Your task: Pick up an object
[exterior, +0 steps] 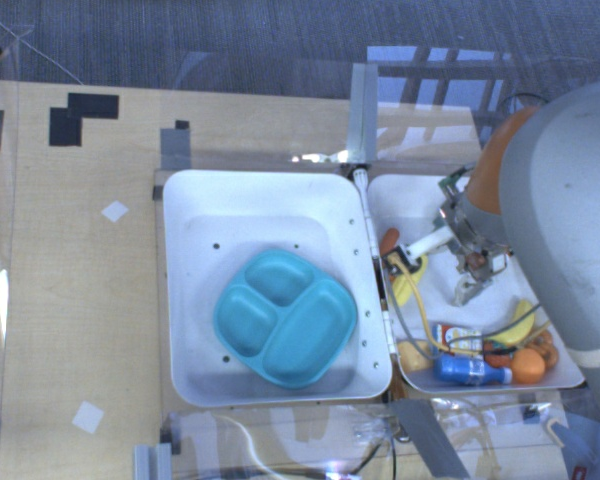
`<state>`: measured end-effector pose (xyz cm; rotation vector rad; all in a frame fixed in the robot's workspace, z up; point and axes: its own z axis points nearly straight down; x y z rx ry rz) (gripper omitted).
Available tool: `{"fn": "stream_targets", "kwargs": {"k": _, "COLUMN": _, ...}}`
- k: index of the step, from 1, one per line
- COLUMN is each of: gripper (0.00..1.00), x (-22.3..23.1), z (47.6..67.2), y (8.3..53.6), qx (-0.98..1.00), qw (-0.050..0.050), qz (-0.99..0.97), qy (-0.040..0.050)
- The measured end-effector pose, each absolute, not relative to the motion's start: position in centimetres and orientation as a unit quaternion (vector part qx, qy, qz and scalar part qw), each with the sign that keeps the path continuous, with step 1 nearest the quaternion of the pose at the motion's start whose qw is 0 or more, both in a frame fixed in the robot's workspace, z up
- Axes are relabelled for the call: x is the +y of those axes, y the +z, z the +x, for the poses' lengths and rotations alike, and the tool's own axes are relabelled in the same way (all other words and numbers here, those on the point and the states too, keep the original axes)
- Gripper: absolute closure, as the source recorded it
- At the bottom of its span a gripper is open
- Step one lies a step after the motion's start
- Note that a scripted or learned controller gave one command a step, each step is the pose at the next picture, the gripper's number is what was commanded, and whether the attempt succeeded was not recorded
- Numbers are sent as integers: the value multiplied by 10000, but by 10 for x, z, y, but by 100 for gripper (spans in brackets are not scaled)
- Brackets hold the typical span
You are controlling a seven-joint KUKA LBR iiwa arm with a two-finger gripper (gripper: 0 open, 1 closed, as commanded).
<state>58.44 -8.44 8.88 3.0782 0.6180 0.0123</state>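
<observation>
Two bins sit side by side on the bench, and I'm over the right bin point(420, 193), my arm point(560, 228) coming in from the right with its orange band just above the wrist. My gripper point(472, 286) hangs above the bin's white floor, near the middle; whether it is open or closed, I cannot tell from up here, and nothing shows between its tips. Below it, along the near edge, the pile: a blue bottle point(470, 370), an orange point(527, 365) touching it on the right, a banana point(516, 323) curving just above those. On the left side of this bin, a second yellow piece point(406, 288) lies by the dividing wall, a small red-brown thing point(390, 240) above it. Over in the left bin point(195, 208), a blue plate point(285, 316) with three compartments rests tilted on the floor.
</observation>
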Motion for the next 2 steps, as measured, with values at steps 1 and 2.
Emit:
{"fn": "stream_targets", "kwargs": {"k": 1, "gripper": 0, "x": -83, "z": 547, "y": 90, "qx": 2087, "qw": 12, "qz": 9780, "qy": 58}}
{"fn": "stream_targets", "kwargs": {"k": 2, "gripper": 0, "x": -87, "z": 592, "y": 115, "qx": 1248, "qw": -3, "qz": 9922, "qy": 14}}
